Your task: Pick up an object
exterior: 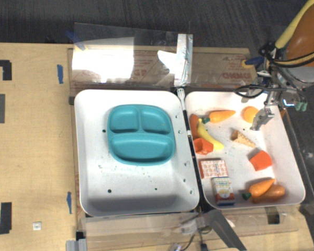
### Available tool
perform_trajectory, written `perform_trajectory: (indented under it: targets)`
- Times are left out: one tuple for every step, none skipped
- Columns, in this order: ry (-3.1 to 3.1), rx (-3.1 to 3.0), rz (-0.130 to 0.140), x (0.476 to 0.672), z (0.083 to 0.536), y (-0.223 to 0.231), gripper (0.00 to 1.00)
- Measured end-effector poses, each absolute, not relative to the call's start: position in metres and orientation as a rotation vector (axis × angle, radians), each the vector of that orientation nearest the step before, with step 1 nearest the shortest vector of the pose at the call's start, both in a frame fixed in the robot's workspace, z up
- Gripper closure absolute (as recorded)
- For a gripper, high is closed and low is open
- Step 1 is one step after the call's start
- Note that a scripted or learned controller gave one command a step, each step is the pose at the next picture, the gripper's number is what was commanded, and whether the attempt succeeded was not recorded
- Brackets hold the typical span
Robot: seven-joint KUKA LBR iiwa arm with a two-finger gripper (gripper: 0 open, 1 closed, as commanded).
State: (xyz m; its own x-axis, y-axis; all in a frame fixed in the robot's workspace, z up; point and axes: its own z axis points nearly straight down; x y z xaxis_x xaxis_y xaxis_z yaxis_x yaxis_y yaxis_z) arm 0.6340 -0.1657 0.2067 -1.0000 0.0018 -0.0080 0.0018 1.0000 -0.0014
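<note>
Now, starting at the left, the left white bin holds a teal plate with three sections. Next to that plate, to its right, is the right white bin, and it is full of toy food. Closest to the plate are a yellow banana and a small orange piece. Below them lie a flat packet with red squares and a little carton. A carrot lies farther from the plate, near the bin's far wall, with its long side running left to right. A tan wedge sits past it, then a red-orange block. In the near corner, far from the plate, two long orange and brown foods lie side by side. A small round orange fruit sits far right of the plate, near the far wall. The pincer hangs just beside it, on the side away from the plate, and a bit toward the near wall. The fruit looks like the likely thing to grab. It lies a tiny bit left of the pincer, so I think only a small move toward the plate is needed. I cannot tell how the pincer is set, and nothing shows inside it.
</note>
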Motion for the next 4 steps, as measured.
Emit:
perform_trajectory:
  targets:
    - [3.124, -0.171, -0.005, 0.605, 0.099, -0.193, 0.00]
    - [3.122, -0.236, -0.006, 0.545, 0.089, -0.201, 0.00]
    - [3.105, -0.238, -0.014, 0.550, 0.103, -0.200, 1.00]
    - [3.123, -0.041, -0.005, 0.598, 0.266, -0.176, 1.00]
